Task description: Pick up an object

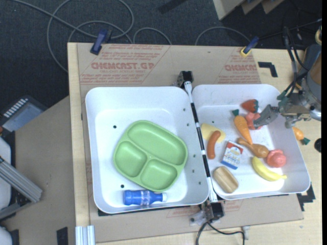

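Toy food fills the right bin, and every place below is given relative to that bin. Inside it, closest to the camera at its near edge, lies a tan bread roll. Toward its near right corner is a yellow banana, with a pink round fruit touching the banana's far side. Near the bin's middle sits a small white, red and blue carton, and just right of it lies a brown pear-like piece. Along the bin's left wall rests a red sausage on a pale yellow piece. Further back, a long orange carrot lies at a slant. Beyond that, toward the far right, are a pinkish-red piece and a red strawberry.

Gripper reaches in over the bin's right wall and hangs just right of the pinkish-red piece; whether it is gripping anything, or how it is set, cannot be told from this angle.

Left of the bin, touching it, is the left bin, holding a green divided plate and, nearer the camera, a blue bottle
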Motion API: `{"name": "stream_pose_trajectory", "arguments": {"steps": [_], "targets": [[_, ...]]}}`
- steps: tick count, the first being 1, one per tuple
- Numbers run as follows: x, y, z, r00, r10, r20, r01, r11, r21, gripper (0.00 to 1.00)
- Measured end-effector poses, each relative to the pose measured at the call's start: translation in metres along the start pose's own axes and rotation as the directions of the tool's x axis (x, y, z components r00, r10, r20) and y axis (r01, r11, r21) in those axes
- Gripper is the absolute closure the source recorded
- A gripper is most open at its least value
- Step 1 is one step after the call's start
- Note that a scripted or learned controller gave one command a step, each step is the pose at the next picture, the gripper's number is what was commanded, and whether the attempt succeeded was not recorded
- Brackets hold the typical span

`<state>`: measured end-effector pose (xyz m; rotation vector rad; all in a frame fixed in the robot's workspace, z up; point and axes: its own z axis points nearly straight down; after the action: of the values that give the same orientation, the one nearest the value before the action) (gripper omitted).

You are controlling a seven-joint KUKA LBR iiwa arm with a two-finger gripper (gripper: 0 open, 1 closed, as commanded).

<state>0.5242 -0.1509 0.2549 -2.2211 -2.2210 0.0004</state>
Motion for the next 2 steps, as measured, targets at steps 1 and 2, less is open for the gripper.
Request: {"name": "stream_pose_trajectory", "arguments": {"steps": [1,2], "targets": [[-0.061,0.001,0.114,1.000,0.002,0.000,-0.002,1.000,0.003,0.00],[-0.030,-0.036,0.171,1.000,0.001,-0.001,-0.001,1.000,0.001,0.00]]}}
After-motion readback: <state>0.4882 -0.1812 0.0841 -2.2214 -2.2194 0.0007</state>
